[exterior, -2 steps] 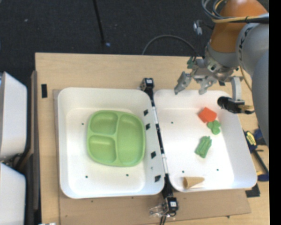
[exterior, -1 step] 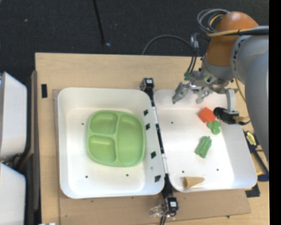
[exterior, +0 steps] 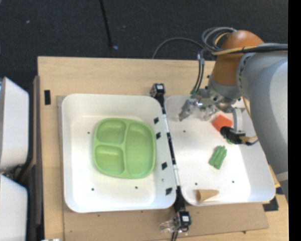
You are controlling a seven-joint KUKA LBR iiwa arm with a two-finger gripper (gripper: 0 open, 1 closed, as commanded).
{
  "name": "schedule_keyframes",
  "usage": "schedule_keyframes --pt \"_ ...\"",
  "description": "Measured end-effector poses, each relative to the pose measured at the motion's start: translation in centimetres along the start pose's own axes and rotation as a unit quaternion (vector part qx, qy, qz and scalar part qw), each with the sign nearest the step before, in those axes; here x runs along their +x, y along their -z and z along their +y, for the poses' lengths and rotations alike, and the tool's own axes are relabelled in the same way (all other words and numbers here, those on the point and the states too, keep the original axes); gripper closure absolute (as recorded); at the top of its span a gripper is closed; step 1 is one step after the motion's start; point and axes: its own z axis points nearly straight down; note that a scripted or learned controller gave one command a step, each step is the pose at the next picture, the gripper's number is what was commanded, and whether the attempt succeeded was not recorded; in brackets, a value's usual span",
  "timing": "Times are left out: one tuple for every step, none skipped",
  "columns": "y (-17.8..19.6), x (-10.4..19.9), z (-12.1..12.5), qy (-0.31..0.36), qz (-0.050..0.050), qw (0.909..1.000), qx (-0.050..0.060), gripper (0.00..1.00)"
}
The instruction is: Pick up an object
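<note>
- I see the gripper low over the far left part of the right bin. Its fingers look spread apart with nothing between them, and only bare white floor lies below. Closing here would, I judge, catch nothing.
- The nearest candidate is the orange piece, just to the right of the gripper and partly hidden under the wrist. I cannot read its full shape, so a descent there could land on its edge and shove it against the bin's far wall.
- The green ridged piece lies nearer, in the middle of the same bin and clear of its neighbours. It sits at a slant, so fingers that are not turned to match may pinch a corner and make it spin out.
- The tan wedge lies close to the near rim. The sloped wall there leaves little room for one finger, and the wedge's taper could let it squirt free.
- The gripper is also close to the rim shared with the left bin, which holds a green divided plate. A drift to the left could strike that rim.
</note>
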Motion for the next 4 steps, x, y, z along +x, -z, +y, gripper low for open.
schedule_keyframes --pt "1.6 -0.1 0.2 -0.001 0.0 1.0 -0.004 1.0" --pt "7.7 0.3 -0.3 0.0 0.001 1.0 -0.005 1.0" --pt "12.4 -0.3 -0.7 0.0 0.001 1.0 -0.004 1.0" --pt "17.9 -0.5 -0.6 0.003 0.0 1.0 -0.005 1.0"
